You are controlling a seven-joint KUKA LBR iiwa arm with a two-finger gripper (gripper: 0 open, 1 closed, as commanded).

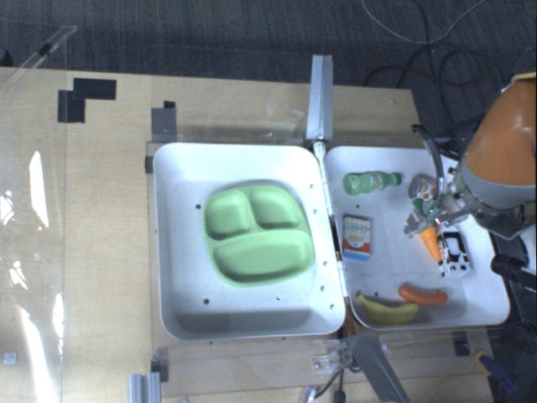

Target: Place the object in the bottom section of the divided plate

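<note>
Tabletop (92, 250): pale wood under me, dark carpet beyond its far edge, cables looping on the floor at the far right.
Bins: two shallow white trays side by side; the left bin (180, 309) and the right bin (487, 296) are split by a metal bar.
Divided plate (256, 232): green, lying flat in the middle of the left bin, two small sections on the far side, one wide section on the near side; all three bare.
My arm: I reach in from the right, my orange band (503, 137) hanging over the right bin's far right corner.
My fingers (430, 212): low over the right part of the right bin, pointing toward the left; whether they are spread or clenched, I cannot tell.
Carrot (430, 242): small and orange, lying on the bin floor just at my fingertips; touching or only just beside, I cannot tell.
Black-and-white piece (454, 254): just right of the carrot.
Green bottle (369, 182): on its side near the far wall, left of my fingers and apart from them.
Small box (357, 236): white, red and blue, by the bin's left wall.
Banana (388, 309): along the near wall.
Sausage (424, 295): reddish, just beside the banana, near side of the carrot.
</note>
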